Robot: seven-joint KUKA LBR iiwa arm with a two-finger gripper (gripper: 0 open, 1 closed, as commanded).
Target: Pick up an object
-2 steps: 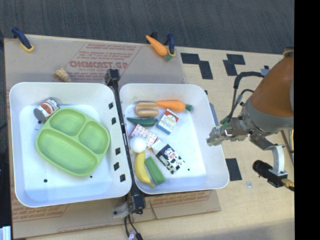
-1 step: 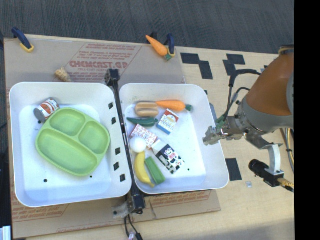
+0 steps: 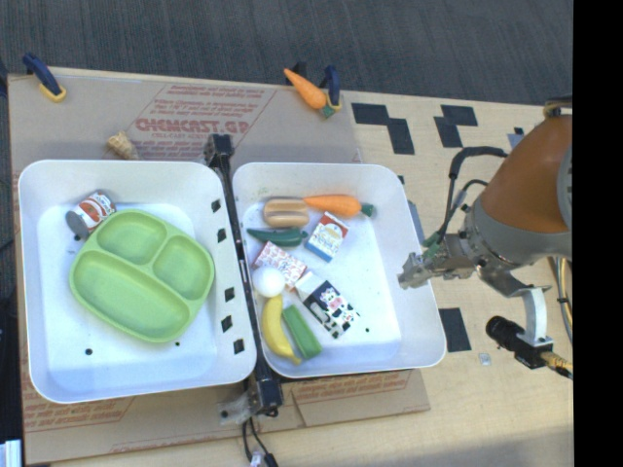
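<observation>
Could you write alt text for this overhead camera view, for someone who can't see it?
A robot arm's pincer hovers at the right bin's right rim, above toy food including a carrot, banana and egg. The left bin holds a green divided plate.

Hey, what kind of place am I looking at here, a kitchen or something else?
Probably a robot lab test bench, not a kitchen: two white bins clamped side by side on a board, toy food such as a banana and a carrot, and a robot arm reaching in.
</observation>
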